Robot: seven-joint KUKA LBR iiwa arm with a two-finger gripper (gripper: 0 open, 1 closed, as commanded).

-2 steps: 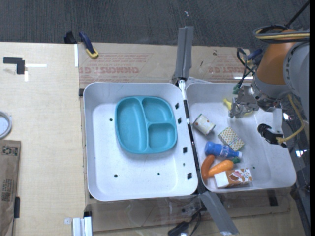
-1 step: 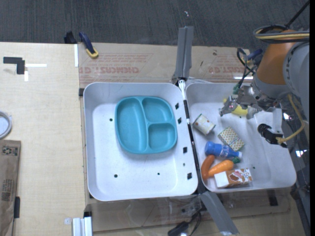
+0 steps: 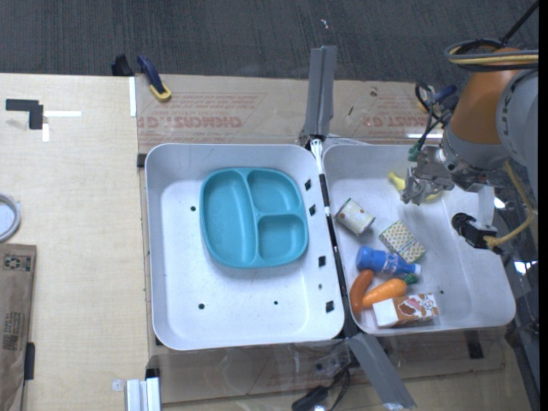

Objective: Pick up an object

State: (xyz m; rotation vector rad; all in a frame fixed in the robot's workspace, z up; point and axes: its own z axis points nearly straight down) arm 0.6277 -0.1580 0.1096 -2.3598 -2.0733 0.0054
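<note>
Hung low over the far end of the right bin (image 3: 479, 319) with the gripper (image 3: 419, 188). Could not tell how wide it stood, nor whether it had hold of anything. Noted a blue bottle (image 3: 387, 262) and a checked block (image 3: 402, 242) well apart, nearward. Spotted a yellow piece (image 3: 396, 180) poking out just left, touching or nearly so; judged it the likely target. Needed centring squarely over it, a straight drop, and closing only once astride.
</note>
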